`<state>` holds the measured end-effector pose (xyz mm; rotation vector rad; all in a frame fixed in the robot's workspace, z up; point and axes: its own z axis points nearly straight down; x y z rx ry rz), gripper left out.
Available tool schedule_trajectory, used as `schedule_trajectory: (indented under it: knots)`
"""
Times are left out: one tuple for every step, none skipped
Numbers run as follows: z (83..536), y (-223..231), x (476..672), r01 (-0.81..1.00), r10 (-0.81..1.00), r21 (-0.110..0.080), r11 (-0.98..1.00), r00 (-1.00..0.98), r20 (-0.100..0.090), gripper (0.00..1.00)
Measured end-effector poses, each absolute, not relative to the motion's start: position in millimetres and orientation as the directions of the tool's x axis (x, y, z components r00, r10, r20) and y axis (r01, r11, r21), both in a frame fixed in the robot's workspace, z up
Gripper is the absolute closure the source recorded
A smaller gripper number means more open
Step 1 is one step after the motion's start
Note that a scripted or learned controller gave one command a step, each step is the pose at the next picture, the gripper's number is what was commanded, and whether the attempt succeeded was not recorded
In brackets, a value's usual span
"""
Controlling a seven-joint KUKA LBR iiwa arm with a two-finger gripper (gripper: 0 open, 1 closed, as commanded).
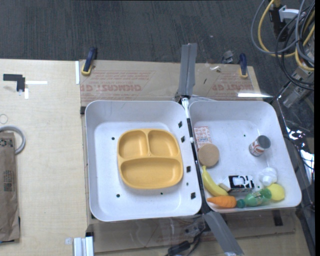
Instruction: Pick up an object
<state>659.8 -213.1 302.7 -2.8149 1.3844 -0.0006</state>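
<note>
Plate [150, 159]: yellow, lies in my left bin [100, 120].
Right bin [235, 111]: banana [212, 183], carrot [222, 201], lemon [276, 192], can [259, 145].
Gripper: can't tell its state.

- Yellow and black cables [285, 27] are looping in the upper right corner
- A white connector [288, 12] is sitting among them
- Dark, glossy hardware [295, 100] is showing beneath them, its details too dim to tell

The wooden bench [45, 165] bears two white bins [95, 165] side by side.
</note>
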Motion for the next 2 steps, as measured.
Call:
schedule_trajectory:
  knots:
    - [269, -207, 659.6, -0.842, -0.842, -0.003, -0.539, 0.539, -0.004, 1.00]
    - [340, -212, 660.0, -0.692, -0.692, -0.003, -0.722, 0.722, -0.001, 1.00]
